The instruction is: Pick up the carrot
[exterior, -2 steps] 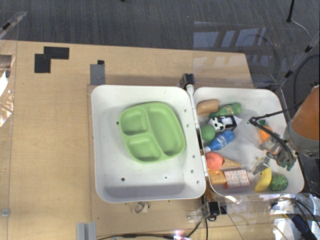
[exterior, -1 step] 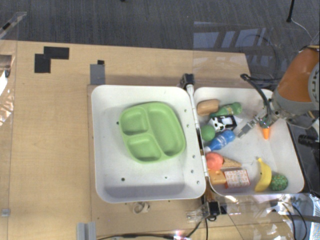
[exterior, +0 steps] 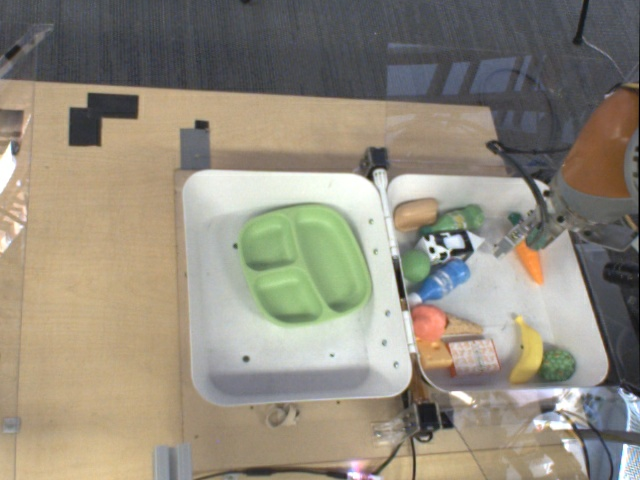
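The orange carrot [exterior: 530, 263] lies in the right bin [exterior: 585, 313], near its right wall, with its tip pointing toward the front. My gripper [exterior: 529, 238] reaches in from the right and sits right at the carrot's thick upper end. That end is between the two fingertips [exterior: 512, 236], which are closed against it. The grey arm with its orange band [exterior: 605, 158] rises above the bin's back right corner.
The right bin also holds a bread roll [exterior: 416, 212], a green item [exterior: 458, 216], a black-and-white toy [exterior: 446, 246], a blue bottle [exterior: 442, 281], a banana [exterior: 526, 349] and several other toys. A green divided plate [exterior: 305, 262] lies in the left bin [exterior: 215, 368].
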`<state>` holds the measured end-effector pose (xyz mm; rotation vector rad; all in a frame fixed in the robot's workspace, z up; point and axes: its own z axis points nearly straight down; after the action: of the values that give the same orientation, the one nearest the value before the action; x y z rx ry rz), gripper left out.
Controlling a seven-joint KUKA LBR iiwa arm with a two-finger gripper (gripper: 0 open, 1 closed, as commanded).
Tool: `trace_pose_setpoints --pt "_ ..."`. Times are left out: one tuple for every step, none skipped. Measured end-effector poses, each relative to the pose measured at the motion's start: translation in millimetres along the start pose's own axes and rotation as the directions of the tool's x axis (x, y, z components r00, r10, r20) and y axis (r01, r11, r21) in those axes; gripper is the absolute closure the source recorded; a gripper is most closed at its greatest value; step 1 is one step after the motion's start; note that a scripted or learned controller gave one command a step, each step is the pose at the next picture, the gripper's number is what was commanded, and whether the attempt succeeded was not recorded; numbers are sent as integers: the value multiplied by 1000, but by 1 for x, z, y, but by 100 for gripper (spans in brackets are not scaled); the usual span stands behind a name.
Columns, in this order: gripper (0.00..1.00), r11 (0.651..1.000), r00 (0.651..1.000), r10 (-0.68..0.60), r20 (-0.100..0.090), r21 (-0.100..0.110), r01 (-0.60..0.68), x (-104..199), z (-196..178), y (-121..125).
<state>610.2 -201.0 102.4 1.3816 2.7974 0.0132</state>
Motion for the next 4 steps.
trace_pose_setpoints --pt "100 962 962 272 -5 9 -272 58 -68 67" --pt "0 961 961 275 -5 12 -275 57 -67 64" --pt "0 991 991 133 -7 14 -133 22 -48 16" --pt "0 1000 1000 24 -5 8 -24 19 13 4"
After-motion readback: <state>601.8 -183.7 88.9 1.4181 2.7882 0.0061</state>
